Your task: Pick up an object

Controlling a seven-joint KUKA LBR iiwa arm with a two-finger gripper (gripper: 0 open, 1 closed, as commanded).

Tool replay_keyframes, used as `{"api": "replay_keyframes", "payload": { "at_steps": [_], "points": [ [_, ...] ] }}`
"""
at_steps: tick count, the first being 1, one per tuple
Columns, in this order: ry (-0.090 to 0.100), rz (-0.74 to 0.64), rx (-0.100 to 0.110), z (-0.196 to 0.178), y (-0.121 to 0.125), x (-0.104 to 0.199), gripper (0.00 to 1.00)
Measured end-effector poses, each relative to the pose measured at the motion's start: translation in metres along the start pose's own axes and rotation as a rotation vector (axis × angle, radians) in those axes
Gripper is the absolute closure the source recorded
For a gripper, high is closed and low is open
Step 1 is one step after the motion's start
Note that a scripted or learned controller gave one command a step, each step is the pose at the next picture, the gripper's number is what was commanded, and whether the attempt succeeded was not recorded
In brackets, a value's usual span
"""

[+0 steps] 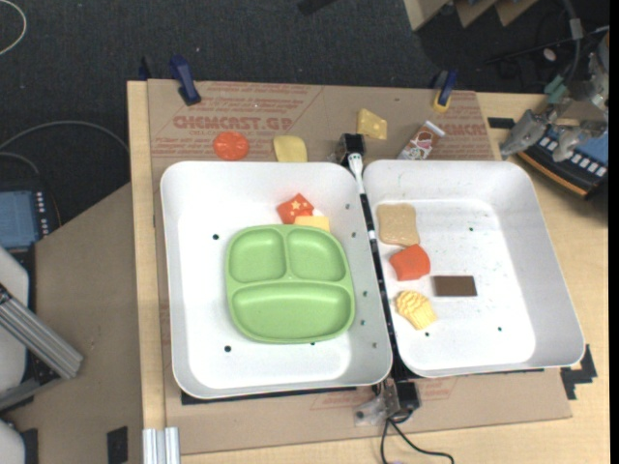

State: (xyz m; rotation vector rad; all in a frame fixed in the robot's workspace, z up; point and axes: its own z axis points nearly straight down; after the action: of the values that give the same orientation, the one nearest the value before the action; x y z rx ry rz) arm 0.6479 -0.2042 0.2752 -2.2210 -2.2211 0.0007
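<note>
Nothing is picked yet. My gripper [527,133] sits off past the right bin's [542,222] far corner; I cannot tell its state. The red block [411,261], bread slice [397,223] and brown tile [453,286] lie untouched in that bin.

The tabletop [155,356] carries a cardboard sheet [290,114] held at its far edge by two blue clamps [184,80]. A cable [406,443] hangs off the near edge. An aluminium rail [39,341] lies at the left.
</note>
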Motion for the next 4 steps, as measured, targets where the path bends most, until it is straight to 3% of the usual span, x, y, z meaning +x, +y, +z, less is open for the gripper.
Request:
{"api": "replay_keyframes", "payload": {
  "at_steps": [1, 3, 4],
  "points": [
    [0.004, 0.004, 0.014, 0.121, -0.053, -0.017, 0.00],
    [0.005, -0.001, 0.008, 0.193, -0.130, 0.076, 0.00],
    [-0.005, 0.003, -0.005, 0.190, -0.088, 0.004, 0.00]
  ]
}}
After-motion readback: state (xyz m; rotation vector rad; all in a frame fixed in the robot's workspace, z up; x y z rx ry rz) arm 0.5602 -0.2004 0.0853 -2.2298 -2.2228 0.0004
